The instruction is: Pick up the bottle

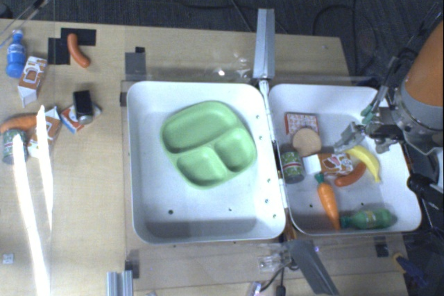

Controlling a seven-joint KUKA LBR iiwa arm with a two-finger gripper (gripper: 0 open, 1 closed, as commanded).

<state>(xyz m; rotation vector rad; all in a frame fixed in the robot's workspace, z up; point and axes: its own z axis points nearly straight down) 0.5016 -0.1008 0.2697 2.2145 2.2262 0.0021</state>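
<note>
Claw (357, 129) seemingly above, apart from bottle (368, 220)

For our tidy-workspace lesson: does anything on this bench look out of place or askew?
Yes. The green bottle lies on its side in the right bin, beside a carrot. Several items, including a blue bottle and sausage, lie scattered on the bench outside both bins.

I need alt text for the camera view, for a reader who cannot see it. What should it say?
A grey robot arm reaches from the right, its gripper above the right bin, which holds a green bottle lying at the near edge, a carrot, a banana, a can and other small items. The left bin holds a green divided tray.
</note>
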